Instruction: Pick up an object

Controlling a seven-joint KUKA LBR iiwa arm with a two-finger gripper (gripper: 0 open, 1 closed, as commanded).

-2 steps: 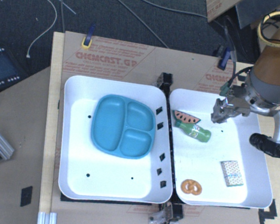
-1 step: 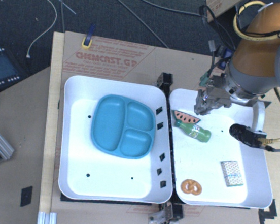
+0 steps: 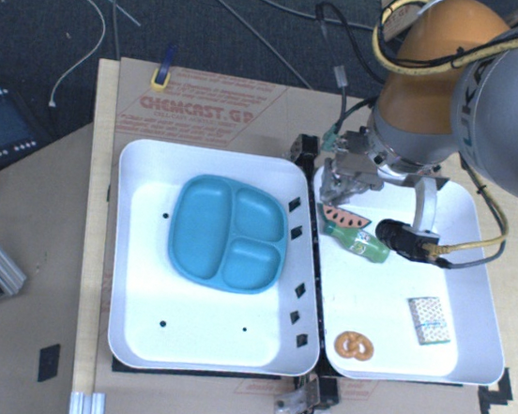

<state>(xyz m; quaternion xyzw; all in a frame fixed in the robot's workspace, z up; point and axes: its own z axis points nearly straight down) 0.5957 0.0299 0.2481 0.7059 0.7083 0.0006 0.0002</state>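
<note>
Two bins on tabletop. Left bin (image 3: 129, 260), left of jaws: blue plate (image 3: 229, 233). Jaws (image 3: 341, 191) low at right bin's (image 3: 478, 306) near-left edge; open/shut state: cannot tell. Watermelon slice (image 3: 345, 220) and green bottle (image 3: 360, 243) just below jaws. Pretzel (image 3: 353, 345), patterned packet (image 3: 429, 320) well below-right.

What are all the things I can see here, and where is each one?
Bins: two, white, side by side on the bench.
Tray: one, blue, three compartments, in the left bin.
Watermelon slice: one, red and green, top left of the right bin.
Bottle: one, green, just below the slice.
Pretzel: one, brown, bottom of the right bin.
Packet: one, pale patterned, lower right of the right bin.
Arm: one, grey and orange, over the right bin.
Gripper: one, just above the slice.
</note>
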